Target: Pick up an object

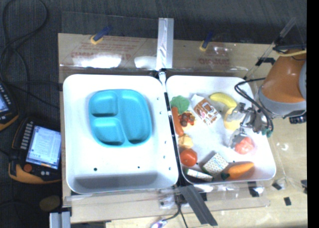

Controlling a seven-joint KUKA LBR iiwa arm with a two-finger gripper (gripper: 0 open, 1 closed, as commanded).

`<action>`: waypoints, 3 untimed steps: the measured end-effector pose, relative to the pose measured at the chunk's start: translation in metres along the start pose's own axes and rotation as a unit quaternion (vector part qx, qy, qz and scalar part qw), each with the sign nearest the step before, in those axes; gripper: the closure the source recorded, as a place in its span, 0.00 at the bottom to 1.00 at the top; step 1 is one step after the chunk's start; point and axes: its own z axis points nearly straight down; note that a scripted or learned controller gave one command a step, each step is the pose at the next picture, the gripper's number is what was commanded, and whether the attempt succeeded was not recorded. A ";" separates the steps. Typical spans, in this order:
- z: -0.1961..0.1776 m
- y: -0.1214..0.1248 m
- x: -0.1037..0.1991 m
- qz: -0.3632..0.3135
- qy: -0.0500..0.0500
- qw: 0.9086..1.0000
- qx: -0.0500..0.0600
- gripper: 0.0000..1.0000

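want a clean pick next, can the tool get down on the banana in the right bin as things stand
Probably yes. The banana lies uncovered near the far wall of the right bin, with nothing lying on it, and the tool hangs just beside it. The snack packet close by could crowd one side.

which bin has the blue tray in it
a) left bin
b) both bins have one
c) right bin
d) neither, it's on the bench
a, the blue tray lies flat in the left bin, while the right bin holds the toy foods such as the banana and the carrot.
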 end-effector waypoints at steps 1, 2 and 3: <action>-0.070 0.053 -0.044 0.053 0.005 0.999 0.001 0.00; 0.012 0.015 -0.037 0.151 0.001 0.988 0.000 0.00; 0.000 0.015 -0.039 0.150 -0.003 0.989 0.002 1.00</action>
